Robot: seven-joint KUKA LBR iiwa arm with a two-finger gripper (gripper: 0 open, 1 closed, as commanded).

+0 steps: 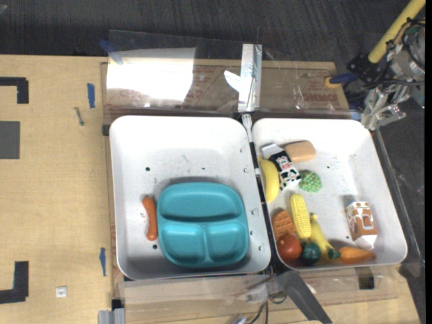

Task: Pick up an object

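I see the gripper (386,110) at the upper right of the frame, outside the right bin (388,181); I cannot tell its state. That bin holds a banana (268,179), corn cob (300,214), green ball (310,181), tomato (289,248) and small carton (361,221). The left bin (135,154) holds a teal divided tray (201,224), an orange sausage (150,217) just left of it.

A teal tray (201,225) fills the left bin (128,154); toy food crowds the right bin (351,150).
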